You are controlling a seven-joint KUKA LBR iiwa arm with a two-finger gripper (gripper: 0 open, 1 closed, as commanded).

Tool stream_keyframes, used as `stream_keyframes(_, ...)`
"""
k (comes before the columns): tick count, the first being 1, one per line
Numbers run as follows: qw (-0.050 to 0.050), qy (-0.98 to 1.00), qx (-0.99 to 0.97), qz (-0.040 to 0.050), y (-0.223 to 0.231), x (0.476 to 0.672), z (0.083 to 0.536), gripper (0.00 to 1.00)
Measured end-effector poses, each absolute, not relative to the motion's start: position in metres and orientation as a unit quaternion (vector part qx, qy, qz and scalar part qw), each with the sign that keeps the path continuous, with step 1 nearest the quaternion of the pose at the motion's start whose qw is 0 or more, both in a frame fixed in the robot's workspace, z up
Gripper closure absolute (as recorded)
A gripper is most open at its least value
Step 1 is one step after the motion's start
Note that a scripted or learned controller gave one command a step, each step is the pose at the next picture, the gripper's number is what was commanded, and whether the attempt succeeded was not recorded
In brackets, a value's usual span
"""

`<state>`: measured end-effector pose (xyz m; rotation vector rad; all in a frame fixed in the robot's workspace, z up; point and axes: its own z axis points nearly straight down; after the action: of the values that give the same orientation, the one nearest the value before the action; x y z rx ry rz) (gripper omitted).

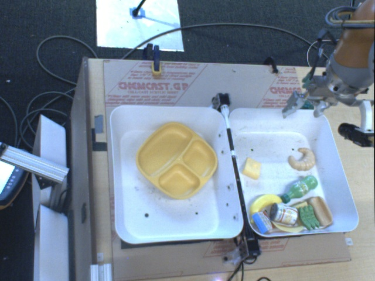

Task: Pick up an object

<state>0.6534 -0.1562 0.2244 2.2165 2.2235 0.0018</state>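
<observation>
my gripper (306, 105) hanging over right bin (328, 134) far rim, fingers spread, nothing in them; croissant (302, 158) sits alone nearer bin middle; I'd drop straight onto it, skip crowded toy pile (290, 209) at near corner

Right bin (328, 134) contents: croissant (302, 158), tan, curved, lying flat near the right wall, apart from the rest. Cheese wedge (252, 168), pale yellow, alone near the divider. Cluster at the front right corner: green bottle (300, 187) on its side, angled; banana (265, 202), yellow, curved, left of it; small jar (284, 214) with white label, on its side, touching the banana; blue item (262, 222) at the front edge, type unclear; green ridged piece (309, 216); tan bun-like piece (321, 210) against it. Left bin (126, 174): yellow three-compartment tray (176, 159), upright, rotated diagonally, near centre.
</observation>
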Motion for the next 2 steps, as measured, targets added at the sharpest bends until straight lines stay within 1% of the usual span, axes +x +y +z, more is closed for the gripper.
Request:
stream_keyframes(1, 0.0, 0.709, 0.706, 0.0003, -0.092, 0.619, 0.145, 0.0)
stream_keyframes(2, 0.0, 0.708, 0.707, 0.0002, -0.083, 0.596, 0.084, 0.0)
